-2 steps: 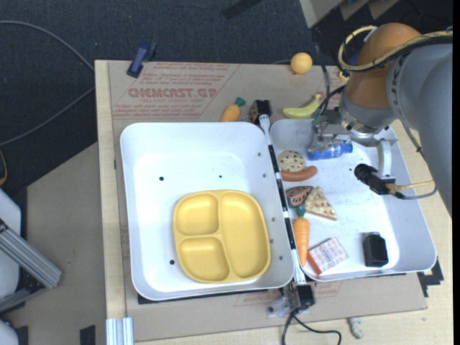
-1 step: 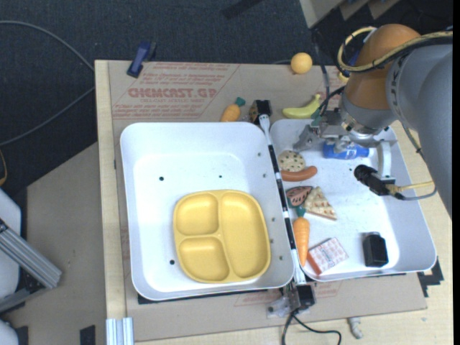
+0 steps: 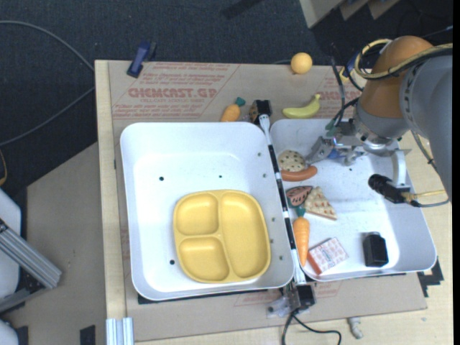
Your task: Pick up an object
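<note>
The gripper (image 3: 321, 148), its grip state impossible to tell, hung just right of the hot dog (image 3: 294, 165), whose long axis ran left-right.

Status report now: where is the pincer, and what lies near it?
Pincer low over right bin, nothing seen between fingers. Hot dog toy close beside it. Carrot and black block farther off.
</note>
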{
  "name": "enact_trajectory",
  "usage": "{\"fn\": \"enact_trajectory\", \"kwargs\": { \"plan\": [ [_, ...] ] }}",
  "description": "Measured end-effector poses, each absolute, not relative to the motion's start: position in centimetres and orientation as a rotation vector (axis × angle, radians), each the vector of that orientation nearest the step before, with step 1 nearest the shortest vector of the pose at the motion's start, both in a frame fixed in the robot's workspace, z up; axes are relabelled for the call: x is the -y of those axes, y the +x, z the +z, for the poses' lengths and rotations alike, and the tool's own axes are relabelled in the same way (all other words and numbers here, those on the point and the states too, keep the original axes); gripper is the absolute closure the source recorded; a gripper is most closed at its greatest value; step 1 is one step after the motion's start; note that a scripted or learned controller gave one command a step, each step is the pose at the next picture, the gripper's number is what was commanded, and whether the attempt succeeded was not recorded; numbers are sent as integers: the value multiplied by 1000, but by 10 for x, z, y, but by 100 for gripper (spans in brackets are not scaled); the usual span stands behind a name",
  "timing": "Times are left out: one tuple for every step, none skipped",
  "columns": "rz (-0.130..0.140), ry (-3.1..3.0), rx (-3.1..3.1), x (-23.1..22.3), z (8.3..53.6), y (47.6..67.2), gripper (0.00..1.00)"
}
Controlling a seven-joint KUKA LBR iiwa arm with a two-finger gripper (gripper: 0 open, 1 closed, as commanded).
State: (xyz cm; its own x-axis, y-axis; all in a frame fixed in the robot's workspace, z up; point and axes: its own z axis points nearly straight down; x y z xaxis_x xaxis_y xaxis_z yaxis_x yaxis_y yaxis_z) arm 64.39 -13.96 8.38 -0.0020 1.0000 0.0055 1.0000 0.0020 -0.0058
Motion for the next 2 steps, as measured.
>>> {"fn": "enact_trajectory", "kwargs": {
  "plan": [
    [1,-2220,2221,142,95,645,100],
    [-3,-2219,2223,56,186,579,100]
  ]
}}
